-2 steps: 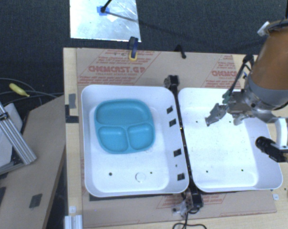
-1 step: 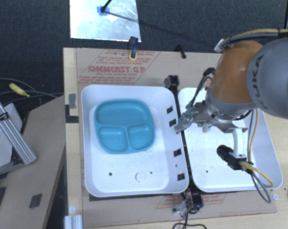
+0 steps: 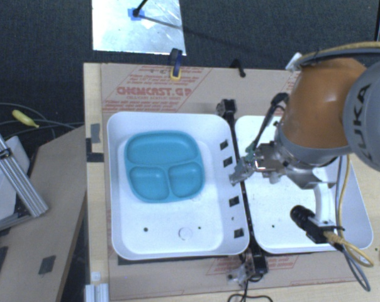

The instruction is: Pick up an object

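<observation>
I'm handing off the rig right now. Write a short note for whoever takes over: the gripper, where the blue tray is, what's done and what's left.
Gripper: low over the inner edge of the right bin, beside the divider between the bins. I see nothing held in it.
Blue divided tray: lies flat in the left bin, toward its far half, apart from the gripper.
Done: nothing picked up yet.
Left: probably move over the tray, grasp it and lift.

One camera sits above the bench [image 3: 152, 80], looking down at a slant. The left bin [image 3: 158, 231] and right bin [image 3: 265, 206] lie near.
</observation>
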Robot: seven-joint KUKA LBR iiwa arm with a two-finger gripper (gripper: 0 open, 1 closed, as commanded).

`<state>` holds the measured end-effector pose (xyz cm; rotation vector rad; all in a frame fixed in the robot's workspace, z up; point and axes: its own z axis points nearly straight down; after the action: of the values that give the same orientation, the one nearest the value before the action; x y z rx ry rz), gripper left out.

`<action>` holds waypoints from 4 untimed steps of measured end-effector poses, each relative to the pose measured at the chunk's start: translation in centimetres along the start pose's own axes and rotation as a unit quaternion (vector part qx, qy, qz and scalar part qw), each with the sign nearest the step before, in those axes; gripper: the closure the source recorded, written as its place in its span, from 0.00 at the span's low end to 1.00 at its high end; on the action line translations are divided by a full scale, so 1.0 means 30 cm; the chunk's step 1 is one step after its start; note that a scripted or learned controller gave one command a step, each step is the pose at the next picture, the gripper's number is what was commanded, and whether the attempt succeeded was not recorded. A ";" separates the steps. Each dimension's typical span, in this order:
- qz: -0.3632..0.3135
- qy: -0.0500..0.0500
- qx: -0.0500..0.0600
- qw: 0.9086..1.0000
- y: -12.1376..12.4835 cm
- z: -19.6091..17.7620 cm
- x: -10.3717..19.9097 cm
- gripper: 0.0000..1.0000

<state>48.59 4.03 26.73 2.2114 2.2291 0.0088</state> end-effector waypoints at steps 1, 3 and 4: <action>-0.005 0.003 0.002 1.000 0.000 -0.007 0.585 0.00; 0.000 0.002 -0.003 1.000 0.011 -0.805 0.548 0.00; 0.006 -0.003 0.006 1.000 0.006 -0.473 0.409 0.00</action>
<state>48.60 16.24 40.96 2.2269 2.2199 -0.0121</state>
